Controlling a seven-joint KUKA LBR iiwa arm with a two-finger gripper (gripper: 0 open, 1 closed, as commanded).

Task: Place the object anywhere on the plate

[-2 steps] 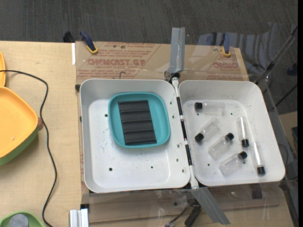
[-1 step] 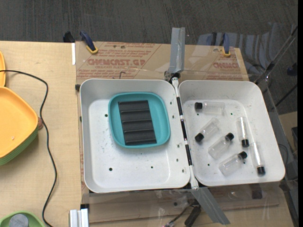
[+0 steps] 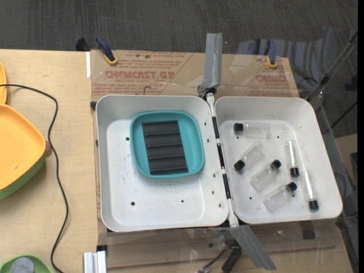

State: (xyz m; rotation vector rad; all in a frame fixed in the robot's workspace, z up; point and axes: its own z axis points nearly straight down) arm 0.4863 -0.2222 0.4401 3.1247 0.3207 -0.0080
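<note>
Vials of clear plastic with black caps lie scattered in the right-hand white bin, six by the look of it, though the clear bodies blur against the white floor. One lies flat toward 11 o'clock in that bin, its cap pointing to 9. Two stubby ones sit near the centre, close together but apart. A third stubby one lies toward 6 o'clock. Two long thin tubes run nearly from 12 to 6 along the 3 o'clock side, caps at their lower ends, the lower tube close to the bin's wall.

In the left-hand white bin, a teal plate with rounded corners sits a little toward 12 o'clock of centre. A dark ribbed rectangle covers its middle. None of the vials touches the plate; all are on the far side of the divide between the bins. How far open the hand is, and whether it has hold of anything, cannot be told.

Brown printed cardboard lies under the bins at 12 o'clock, pinned by two blue clamps. A grey upright post stands where the bins meet. On the wooden surface at 9 o'clock rest stacked yellow dishes and a looping black cable.
</note>
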